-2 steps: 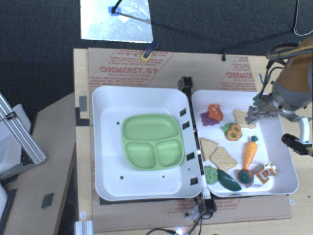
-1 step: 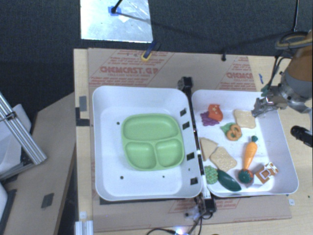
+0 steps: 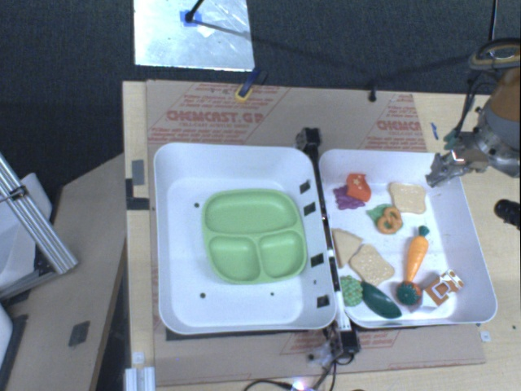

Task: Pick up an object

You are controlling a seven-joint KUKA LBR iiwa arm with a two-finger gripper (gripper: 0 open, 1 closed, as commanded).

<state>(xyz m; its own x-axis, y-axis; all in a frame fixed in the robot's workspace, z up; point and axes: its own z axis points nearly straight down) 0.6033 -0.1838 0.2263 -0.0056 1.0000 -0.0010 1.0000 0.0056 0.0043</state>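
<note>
The right white bin (image 3: 476,255) holds several toy foods: a red piece on a purple one (image 3: 356,190), a pale bread slice (image 3: 408,197), a green and orange ring piece (image 3: 386,218), an orange carrot (image 3: 415,255), two tan bread slices (image 3: 364,257), a dark green vegetable (image 3: 376,299), a green leafy piece (image 3: 351,290) and an orange-white block (image 3: 444,286). My gripper (image 3: 445,172) hangs at the bin's upper right edge, right of the pale bread slice and apart from it. Nothing is seen between its fingers.
The left white bin (image 3: 175,218) holds a light green divided plate (image 3: 252,235). A black divider with clips (image 3: 317,218) runs between the bins. A shiny metal sheet (image 3: 194,23) lies behind the bench. Metal rails (image 3: 28,226) stand at the far left.
</note>
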